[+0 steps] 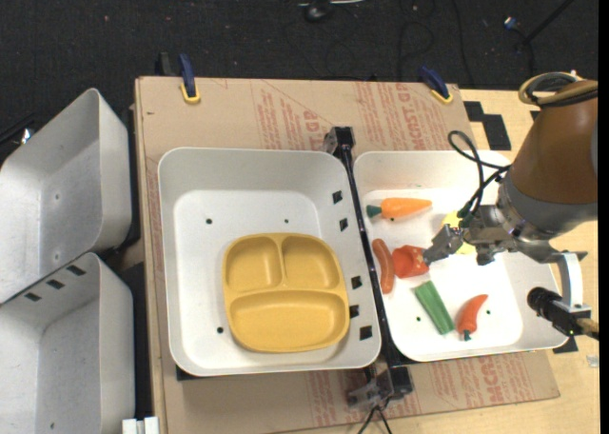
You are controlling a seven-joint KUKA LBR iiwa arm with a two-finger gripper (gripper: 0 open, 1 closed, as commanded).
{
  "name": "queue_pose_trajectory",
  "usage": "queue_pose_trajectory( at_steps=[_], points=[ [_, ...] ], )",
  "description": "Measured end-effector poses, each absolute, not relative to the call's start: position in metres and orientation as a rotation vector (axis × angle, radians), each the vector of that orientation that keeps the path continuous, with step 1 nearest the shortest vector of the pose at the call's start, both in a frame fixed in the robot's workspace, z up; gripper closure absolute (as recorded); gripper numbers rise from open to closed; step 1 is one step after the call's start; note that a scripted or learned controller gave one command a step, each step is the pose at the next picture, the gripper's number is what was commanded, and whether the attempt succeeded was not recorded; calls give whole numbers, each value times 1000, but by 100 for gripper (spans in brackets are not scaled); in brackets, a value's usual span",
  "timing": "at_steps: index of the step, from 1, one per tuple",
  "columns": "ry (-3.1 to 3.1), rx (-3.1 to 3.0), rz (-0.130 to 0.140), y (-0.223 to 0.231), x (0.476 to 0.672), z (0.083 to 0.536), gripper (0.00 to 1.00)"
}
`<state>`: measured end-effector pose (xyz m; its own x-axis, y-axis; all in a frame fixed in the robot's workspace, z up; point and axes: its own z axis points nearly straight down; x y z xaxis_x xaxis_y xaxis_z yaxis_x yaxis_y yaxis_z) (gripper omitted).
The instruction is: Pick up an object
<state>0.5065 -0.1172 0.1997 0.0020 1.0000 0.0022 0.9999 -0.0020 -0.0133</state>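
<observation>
One gripper (447, 244) in right bin (495, 339), red pepper (409, 261) just beside its tip

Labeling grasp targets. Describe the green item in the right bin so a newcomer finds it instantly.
Start at the right bin of the two white bins. Near its front middle lies the green stick, slanted, below the red pepper and left of the small red chili. It is the only fully green item, straight and flat-sided, unlike the rounded red and orange pieces around it.
</observation>
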Motion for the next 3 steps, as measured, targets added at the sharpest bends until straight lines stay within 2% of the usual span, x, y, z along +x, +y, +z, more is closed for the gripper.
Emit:
queue_pose_trajectory(
  at_steps=[1,2,3],
  points=[
    [-2221,-2220,1,-117,509,206,0],
    [-2218,-2219,5,-115,519,151,0],
    [-2216,-2219,5,-115,518,97,0]
  ],
)
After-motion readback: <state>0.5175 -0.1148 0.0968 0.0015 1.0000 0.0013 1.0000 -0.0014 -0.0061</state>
